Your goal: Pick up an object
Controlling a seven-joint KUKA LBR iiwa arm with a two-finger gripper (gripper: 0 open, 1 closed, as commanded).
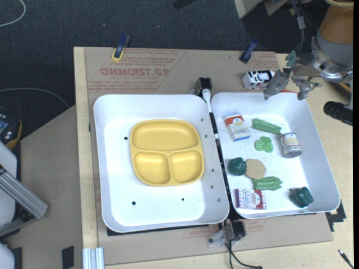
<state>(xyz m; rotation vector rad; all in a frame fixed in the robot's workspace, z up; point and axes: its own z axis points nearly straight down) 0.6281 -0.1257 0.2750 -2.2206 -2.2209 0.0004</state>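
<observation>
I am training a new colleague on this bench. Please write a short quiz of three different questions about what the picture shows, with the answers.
1. True or false: the yellow divided plate lies in the left bin.
2. Which thing lies nearest to the small tin can? A) the dark green piece at the right bin's near corner B) the light green piece beside it C) the black and white toy
3. Fill in: the gripper hangs above the right bin's ____ edge.

Key: 1 true; 2 B; 3 far.

Grey arm (331, 49), orange band (338, 15), grey metal jaws
</observation>
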